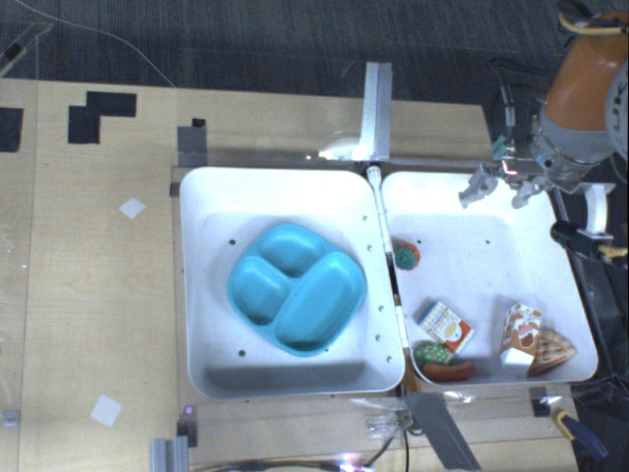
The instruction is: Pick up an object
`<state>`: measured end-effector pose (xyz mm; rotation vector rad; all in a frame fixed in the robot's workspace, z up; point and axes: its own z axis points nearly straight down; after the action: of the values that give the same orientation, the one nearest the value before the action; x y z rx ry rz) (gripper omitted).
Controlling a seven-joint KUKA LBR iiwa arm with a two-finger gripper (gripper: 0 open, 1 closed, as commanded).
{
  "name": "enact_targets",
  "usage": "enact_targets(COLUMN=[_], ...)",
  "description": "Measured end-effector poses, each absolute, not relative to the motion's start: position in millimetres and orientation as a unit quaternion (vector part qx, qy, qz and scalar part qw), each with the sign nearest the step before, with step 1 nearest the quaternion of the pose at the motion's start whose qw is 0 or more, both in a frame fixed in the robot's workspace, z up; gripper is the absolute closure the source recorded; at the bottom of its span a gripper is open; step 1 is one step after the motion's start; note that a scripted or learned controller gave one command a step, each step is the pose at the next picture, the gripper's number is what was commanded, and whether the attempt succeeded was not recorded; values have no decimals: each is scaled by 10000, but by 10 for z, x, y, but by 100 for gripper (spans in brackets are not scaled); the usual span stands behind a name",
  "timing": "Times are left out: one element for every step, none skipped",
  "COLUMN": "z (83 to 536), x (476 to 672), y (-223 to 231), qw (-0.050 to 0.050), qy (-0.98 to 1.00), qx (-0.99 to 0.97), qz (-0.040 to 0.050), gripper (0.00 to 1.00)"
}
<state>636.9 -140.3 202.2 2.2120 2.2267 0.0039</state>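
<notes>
Objects: four small items [444,326] right bin, one blue tray [298,288] left.

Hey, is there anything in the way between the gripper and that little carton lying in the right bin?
Nothing visible. The gripper hangs open at the far edge of the right bin, and bare white floor lies between it and the carton. The green-and-red toy sits off to the side by the divider.

Black tape patches [101,113] mark the wooden bench [88,293].
</notes>
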Motion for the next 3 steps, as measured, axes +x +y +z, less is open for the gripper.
enact_targets(z=[1354,948,2048], x=[5337,5021,4890], y=[-941,-963,-1764], qw=[15,114,40], qy=[8362,8378,8725], qx=[5485,5459,4886], qz=[11,77,10], gripper=[0,0,0])
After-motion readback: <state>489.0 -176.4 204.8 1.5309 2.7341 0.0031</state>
